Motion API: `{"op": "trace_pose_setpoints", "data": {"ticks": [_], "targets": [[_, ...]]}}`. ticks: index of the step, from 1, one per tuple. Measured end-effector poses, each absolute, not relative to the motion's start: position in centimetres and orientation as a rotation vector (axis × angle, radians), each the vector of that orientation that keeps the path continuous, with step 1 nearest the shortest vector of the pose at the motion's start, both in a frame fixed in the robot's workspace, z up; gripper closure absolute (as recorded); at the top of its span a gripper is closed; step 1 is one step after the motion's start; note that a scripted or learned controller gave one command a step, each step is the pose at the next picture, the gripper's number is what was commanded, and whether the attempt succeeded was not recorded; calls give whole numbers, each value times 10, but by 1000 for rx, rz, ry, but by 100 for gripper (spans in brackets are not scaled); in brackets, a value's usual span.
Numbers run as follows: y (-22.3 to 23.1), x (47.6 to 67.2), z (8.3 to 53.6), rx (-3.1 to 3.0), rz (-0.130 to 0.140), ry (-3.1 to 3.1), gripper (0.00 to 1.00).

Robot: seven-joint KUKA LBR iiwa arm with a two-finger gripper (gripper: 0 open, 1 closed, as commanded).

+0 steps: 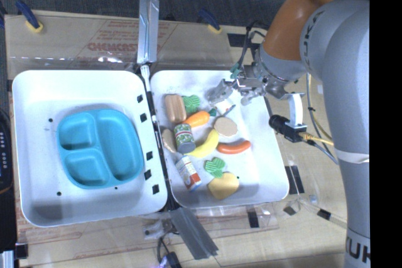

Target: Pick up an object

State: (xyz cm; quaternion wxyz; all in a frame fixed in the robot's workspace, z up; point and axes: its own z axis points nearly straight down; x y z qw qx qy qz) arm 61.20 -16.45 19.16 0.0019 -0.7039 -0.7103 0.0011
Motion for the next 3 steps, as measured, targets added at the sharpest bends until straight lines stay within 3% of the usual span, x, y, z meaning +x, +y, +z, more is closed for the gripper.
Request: {"op": "trace_pose_setpoints", "data": {"ticks": [1,2,3], "targets": [[-131,602,98,-2227,-15,-2222,0],[-133,598,103,-2220,2,-2218,100],[-95,659,199,-2285,-10,-2163,100]]}}
